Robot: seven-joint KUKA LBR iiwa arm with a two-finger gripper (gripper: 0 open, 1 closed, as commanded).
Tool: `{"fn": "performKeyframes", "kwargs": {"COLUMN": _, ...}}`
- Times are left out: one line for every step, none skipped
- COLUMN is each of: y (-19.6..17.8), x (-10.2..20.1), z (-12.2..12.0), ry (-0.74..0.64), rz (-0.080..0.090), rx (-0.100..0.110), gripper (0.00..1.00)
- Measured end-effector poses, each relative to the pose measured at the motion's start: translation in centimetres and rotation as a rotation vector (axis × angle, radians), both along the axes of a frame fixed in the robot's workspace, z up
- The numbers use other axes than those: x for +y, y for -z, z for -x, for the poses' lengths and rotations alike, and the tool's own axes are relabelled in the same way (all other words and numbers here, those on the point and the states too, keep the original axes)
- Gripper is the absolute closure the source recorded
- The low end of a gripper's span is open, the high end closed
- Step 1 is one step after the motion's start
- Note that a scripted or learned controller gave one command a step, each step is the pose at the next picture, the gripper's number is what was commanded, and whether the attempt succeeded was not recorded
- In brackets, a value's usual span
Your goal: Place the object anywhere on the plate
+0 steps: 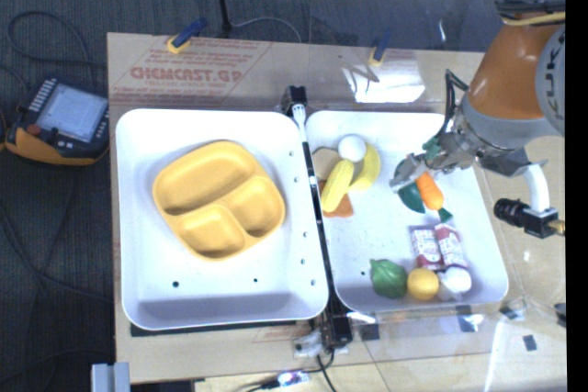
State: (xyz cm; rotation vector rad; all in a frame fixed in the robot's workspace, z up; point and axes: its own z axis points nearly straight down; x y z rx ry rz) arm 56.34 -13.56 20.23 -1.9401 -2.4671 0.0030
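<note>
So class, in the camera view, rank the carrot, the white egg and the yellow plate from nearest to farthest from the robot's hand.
1. Carrot, right beside the hand in the right bin.
2. White egg, toward that bin's left side.
3. Yellow plate, in the left bin.

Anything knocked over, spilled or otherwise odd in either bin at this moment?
Nothing stands out. The yellow divided plate sits flat in the left bin. The toy food lies loose inside the right bin, nothing over the rim. The gripper is down by the toy carrot.
</note>
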Motion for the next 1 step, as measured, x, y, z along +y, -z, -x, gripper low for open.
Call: {"fn": "performKeyframes", "kwargs": {"y": -0.01, "x": 0.00, "z": 0.00, "ry": 0.000, "rz": 0.000, "rx": 0.000, "gripper": 0.00}}
